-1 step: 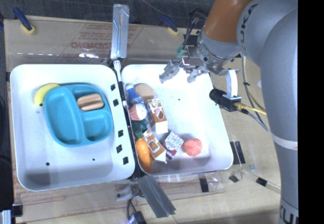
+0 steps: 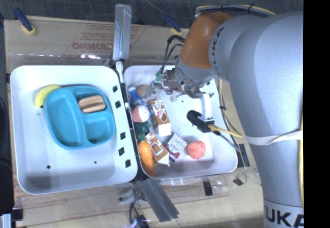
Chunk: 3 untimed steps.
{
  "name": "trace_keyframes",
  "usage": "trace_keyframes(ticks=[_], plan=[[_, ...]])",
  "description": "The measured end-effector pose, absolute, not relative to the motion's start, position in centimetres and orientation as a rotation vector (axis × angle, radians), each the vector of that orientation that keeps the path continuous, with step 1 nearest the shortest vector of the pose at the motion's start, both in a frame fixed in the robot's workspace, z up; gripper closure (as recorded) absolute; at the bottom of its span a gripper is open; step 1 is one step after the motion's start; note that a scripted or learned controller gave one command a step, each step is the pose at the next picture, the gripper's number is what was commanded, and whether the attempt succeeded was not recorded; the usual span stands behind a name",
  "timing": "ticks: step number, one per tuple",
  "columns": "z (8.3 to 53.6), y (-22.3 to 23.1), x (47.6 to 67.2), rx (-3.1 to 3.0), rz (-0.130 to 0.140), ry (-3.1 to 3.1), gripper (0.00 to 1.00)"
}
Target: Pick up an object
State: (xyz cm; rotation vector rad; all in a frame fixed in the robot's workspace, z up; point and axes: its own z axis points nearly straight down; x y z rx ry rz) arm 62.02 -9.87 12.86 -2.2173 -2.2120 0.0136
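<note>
My gripper (image 2: pixel 164 84) hangs over the back of the right bin (image 2: pixel 227 157), under the grey wrist and orange band. It sits just above a pile of small things along the bin's left side. That pile includes a brown-and-white carton (image 2: pixel 159 114), a blue bottle (image 2: pixel 135 99), a pink piece (image 2: pixel 139 114) and a brown round piece (image 2: pixel 143 90). Nearer the front lie an orange item (image 2: pixel 145 156), two small cartons (image 2: pixel 177 144) and a pink-red ball (image 2: pixel 196 149). Nothing visibly hangs from the gripper.
The left bin (image 2: pixel 31 170) holds a blue divided tray (image 2: pixel 77 124) with a bun (image 2: pixel 92 103) in it and a banana (image 2: pixel 45 93) at its back left corner. A black connector with a yellow cable (image 2: pixel 198 120) hangs over the right bin. The arm covers the right bin's far right side.
</note>
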Motion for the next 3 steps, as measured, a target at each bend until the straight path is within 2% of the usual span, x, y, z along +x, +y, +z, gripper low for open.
trace_keyframes(ticks=[1,2,3], plan=[[10.3,-10.3,62.2,-2.062,-0.010,-2.395,0.00],[9.5,-9.8,65.8,-2.287,-0.005,-2.159,0.00],[9.4,-9.4,65.7,-2.142,0.007,-2.303,0.00]])
